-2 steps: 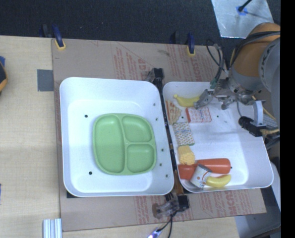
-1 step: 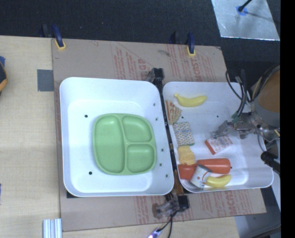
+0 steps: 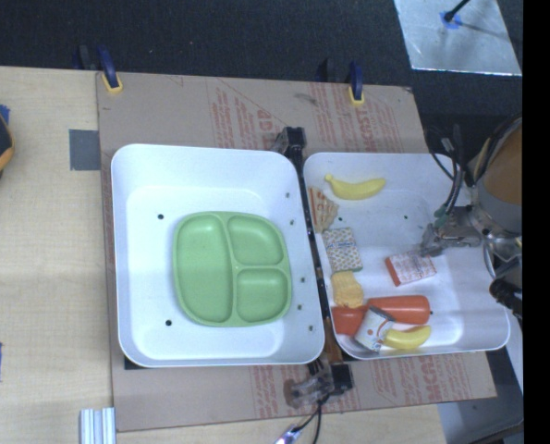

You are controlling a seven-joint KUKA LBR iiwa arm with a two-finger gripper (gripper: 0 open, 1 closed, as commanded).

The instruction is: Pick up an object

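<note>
Packet (image 3: 410, 268), red and white, lies near the right bin's (image 3: 459, 344) right edge just below our gripper (image 3: 438, 236), whose state we cannot tell, so we judge ourselves approaching and next must descend squarely onto it.

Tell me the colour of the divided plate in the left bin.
Light green; the divided plate shows clearly in the camera view.

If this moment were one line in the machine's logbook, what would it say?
arm: reaching in from right | pincer: low over right bin, just above red-and-white packet | held: nothing visible | left bin: green tray
</note>
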